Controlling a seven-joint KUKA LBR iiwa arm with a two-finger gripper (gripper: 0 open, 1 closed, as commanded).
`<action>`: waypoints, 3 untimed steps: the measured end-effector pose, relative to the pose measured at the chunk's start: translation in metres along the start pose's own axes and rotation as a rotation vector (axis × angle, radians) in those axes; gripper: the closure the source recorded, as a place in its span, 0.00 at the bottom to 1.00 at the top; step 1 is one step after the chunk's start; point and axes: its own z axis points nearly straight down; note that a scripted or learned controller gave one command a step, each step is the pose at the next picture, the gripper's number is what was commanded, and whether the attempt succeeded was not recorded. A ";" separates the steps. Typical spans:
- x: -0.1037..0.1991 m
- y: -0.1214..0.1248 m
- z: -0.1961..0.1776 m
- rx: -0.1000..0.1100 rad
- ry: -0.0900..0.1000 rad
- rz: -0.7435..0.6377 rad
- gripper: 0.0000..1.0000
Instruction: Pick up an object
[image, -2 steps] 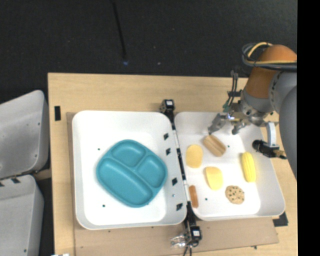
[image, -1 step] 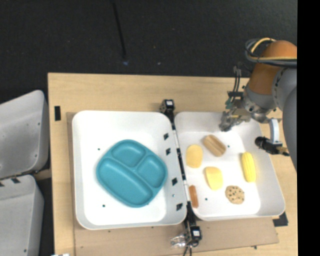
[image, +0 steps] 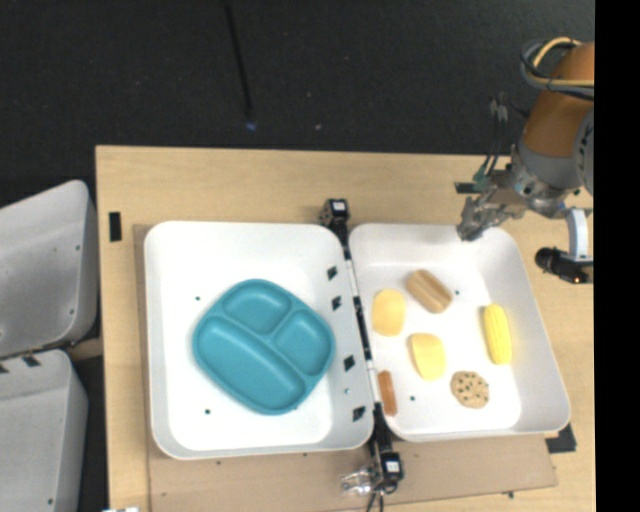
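Wooden bench (image: 120, 190) against dark floor bears two white bins (image: 160, 300); gripper (image: 478, 222) state unclear.

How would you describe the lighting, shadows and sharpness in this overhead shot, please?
In the camera view, light is even and soft: the white bins read bright without harsh glare, the teal plate and the corn cob cast only faint shadows, the background above the bench is near black, and the gripper looks slightly soft.
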 end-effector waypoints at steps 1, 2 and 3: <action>-0.002 -0.003 -0.045 0.002 0.001 0.001 1.00; -0.003 -0.002 -0.076 0.002 0.001 -0.003 1.00; 0.045 -0.011 -0.063 0.008 0.002 -0.011 1.00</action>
